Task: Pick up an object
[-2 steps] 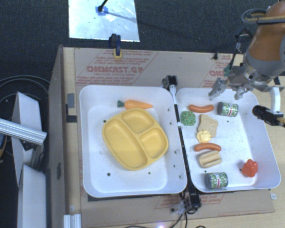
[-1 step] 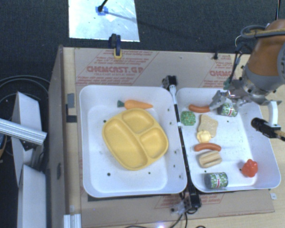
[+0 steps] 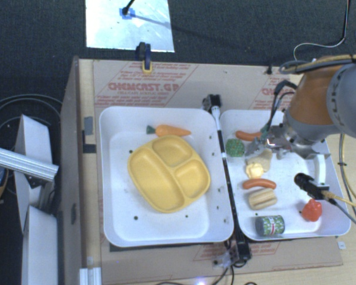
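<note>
My gripper [image 3: 267,145] hangs low over the back of the right bin [image 3: 332,221], reaching in from the right. Just left of it lie an orange-red sausage [image 3: 247,135] and a green broccoli piece [image 3: 235,148]. Directly in front of it sits a pale yellow item [image 3: 255,170]. Nearer the front of that bin are a second sausage [image 3: 259,184], a tan bun [image 3: 262,199], a green can [image 3: 269,225] on its side and a red fruit-like piece [image 3: 311,210]. I see nothing lifted off the bin floor.
The left bin [image 3: 121,218] holds a yellow divided plate [image 3: 168,173] and a carrot [image 3: 169,130] behind it. A black divider with clamps [image 3: 224,159] runs between the bins. Cardboard [image 3: 142,85] surrounds the bins.
</note>
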You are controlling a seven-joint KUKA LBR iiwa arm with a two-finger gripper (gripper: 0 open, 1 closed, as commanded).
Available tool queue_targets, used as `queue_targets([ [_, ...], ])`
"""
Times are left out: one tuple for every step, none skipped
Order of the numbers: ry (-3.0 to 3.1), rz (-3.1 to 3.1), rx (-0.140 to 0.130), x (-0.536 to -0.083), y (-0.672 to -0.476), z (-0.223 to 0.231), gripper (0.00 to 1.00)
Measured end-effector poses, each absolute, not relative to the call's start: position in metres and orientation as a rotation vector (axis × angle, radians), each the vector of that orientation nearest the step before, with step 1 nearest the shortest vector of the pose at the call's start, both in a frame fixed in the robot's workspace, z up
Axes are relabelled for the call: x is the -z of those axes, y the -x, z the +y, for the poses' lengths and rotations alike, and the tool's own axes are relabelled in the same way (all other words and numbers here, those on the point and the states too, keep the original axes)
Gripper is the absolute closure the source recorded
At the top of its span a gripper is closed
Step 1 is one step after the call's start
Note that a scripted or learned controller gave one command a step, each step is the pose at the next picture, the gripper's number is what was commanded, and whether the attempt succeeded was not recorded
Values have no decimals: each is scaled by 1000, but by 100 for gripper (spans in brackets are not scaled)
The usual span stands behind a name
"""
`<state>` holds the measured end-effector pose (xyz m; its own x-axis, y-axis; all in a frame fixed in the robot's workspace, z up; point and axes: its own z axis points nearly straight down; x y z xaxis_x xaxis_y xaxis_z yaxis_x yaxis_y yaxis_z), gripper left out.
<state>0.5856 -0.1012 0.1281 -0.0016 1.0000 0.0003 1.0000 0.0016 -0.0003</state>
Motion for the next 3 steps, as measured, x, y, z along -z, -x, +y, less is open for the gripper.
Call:
queue_targets([
  [2220,-2223,0,-131,-553,-88,0],
  [2221,-2224,1,-84,-540,-89,0],
  [2221,-2225,3,-95,-541,-89,100],
])
